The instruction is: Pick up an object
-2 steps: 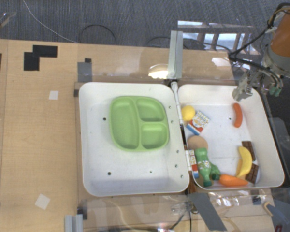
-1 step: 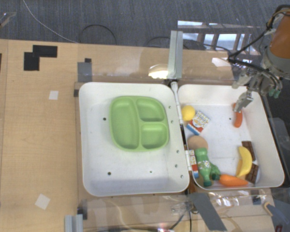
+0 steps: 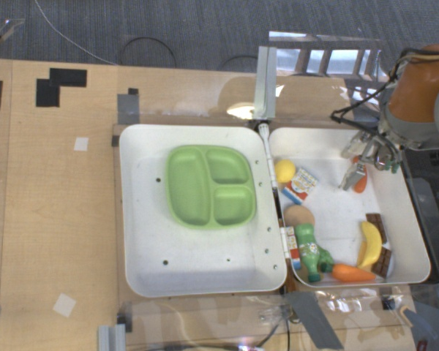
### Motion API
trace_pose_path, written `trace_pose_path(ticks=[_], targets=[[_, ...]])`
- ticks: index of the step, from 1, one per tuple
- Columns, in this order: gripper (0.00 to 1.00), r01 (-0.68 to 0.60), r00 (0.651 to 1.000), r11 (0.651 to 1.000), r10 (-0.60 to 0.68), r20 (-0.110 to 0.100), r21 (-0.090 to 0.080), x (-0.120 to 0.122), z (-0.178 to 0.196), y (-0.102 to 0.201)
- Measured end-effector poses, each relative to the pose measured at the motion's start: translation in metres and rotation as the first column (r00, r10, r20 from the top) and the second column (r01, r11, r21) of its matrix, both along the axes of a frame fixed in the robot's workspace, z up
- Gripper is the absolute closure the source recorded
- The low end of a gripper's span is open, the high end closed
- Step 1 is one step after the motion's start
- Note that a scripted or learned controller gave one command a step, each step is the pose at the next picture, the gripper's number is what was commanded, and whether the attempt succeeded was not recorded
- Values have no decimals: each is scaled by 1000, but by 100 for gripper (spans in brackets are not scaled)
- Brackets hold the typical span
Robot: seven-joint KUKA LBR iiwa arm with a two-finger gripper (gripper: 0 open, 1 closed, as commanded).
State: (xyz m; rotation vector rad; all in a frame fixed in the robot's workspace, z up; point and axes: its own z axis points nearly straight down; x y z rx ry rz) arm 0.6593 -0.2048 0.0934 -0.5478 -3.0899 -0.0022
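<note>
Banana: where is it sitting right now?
In the camera view, the banana lies in the right bin, near its lower right corner, beside a dark brown bar and just above the carrot.

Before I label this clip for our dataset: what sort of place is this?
Likely a robot lab grasping bench: two white bins on a wooden bench, toy food like a banana, and a robot arm.

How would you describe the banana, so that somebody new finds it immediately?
Look in the right white bin, along its right wall toward the near corner. The banana lies there, beside a dark brown bar. It is the only long, curved yellow thing; the yellow ball is round.
</note>
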Motion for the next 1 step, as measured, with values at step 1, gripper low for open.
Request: trace_pose_path(ticks=[1], targets=[[100,-6,1000,1000,6,19,-5,6,19,1]])
